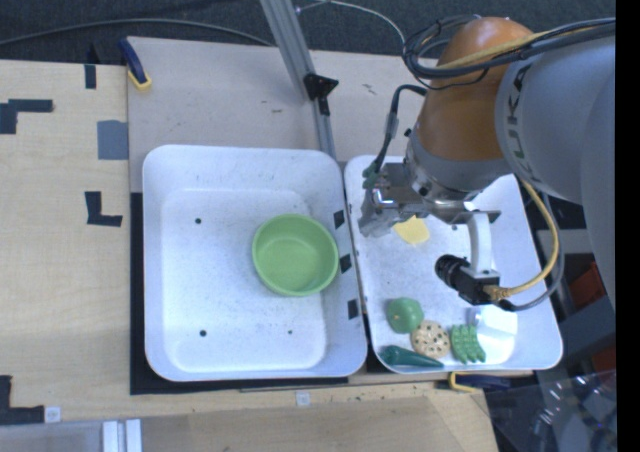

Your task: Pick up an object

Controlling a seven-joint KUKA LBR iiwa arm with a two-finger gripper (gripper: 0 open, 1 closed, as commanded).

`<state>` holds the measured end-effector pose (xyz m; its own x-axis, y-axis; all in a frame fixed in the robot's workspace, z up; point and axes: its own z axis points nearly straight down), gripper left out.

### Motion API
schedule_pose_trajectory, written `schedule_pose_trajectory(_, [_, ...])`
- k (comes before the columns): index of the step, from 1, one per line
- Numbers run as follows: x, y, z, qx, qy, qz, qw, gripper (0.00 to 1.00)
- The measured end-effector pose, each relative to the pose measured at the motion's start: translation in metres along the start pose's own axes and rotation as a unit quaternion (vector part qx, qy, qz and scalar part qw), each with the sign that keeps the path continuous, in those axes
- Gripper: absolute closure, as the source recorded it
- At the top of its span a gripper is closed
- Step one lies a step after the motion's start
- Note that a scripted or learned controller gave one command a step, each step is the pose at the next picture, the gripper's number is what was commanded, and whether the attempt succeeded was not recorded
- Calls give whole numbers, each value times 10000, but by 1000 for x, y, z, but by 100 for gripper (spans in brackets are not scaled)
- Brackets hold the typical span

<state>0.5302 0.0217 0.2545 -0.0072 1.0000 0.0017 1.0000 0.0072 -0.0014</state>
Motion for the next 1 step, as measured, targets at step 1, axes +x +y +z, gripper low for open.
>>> schedule_pose_trajectory(1, [63, 13, 8, 3, -3, -4, 10000, 100])
